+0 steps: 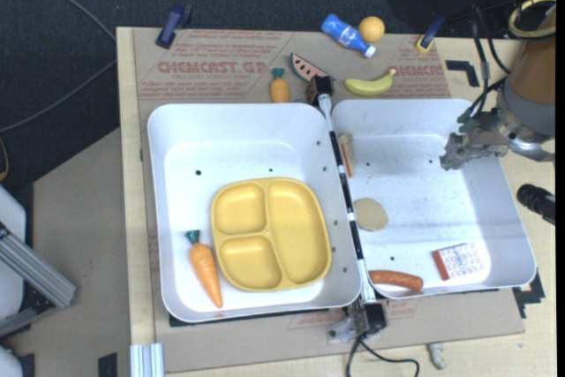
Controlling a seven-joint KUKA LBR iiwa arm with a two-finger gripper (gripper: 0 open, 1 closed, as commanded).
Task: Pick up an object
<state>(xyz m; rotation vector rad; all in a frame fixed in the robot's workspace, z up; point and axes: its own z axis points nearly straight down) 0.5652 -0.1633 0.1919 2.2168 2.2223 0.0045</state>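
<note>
Here the gripper, fingers' state unclear, hangs over the right bin's bare floor.

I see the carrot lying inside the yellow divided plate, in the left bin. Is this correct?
Not quite. The camera view shows the carrot in the left bin, but it lies on the bin floor beside the yellow divided plate, at its left edge, not inside it.

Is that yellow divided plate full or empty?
Empty: all three compartments of the yellow plate show bare. The carrot lies beside it.
</note>
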